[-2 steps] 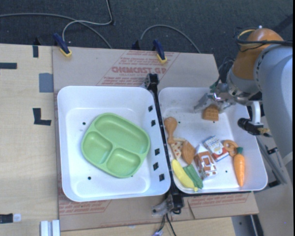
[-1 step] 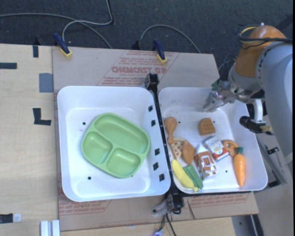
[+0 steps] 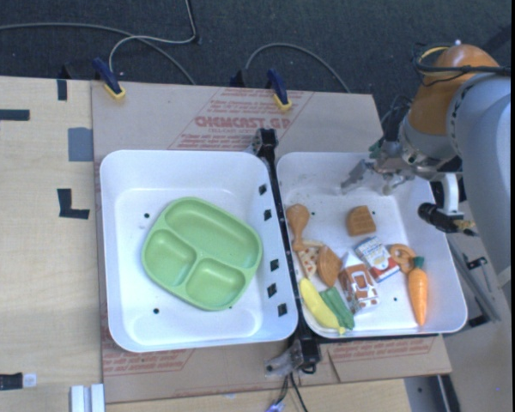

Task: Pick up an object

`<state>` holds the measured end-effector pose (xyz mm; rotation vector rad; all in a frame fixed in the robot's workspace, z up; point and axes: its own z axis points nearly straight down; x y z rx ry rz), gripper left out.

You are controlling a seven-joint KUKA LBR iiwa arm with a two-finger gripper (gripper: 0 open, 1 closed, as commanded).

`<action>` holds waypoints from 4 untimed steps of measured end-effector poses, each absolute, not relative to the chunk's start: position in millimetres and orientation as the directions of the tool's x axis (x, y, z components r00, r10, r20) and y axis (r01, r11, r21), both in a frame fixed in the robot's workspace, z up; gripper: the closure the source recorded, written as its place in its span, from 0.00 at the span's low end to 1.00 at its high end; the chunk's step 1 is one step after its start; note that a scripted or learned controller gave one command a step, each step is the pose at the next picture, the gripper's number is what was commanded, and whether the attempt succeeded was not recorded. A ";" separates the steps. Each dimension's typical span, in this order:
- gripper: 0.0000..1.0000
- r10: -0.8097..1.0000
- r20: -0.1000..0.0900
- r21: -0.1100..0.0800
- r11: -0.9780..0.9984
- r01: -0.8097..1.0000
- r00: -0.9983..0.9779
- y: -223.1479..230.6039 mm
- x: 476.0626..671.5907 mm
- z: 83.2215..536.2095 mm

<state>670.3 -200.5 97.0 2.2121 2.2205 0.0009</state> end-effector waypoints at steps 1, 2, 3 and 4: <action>0.00 1.000 -0.001 0.002 0.001 1.000 -0.001 -160.9 590.0 86.5; 0.00 1.000 -0.001 0.005 0.002 1.000 -0.002 -178.3 627.7 86.7; 0.00 1.000 -0.002 0.004 0.001 1.000 -0.001 -150.1 609.1 86.6; 0.00 1.000 -0.001 0.005 0.002 1.000 -0.002 -178.3 623.7 86.7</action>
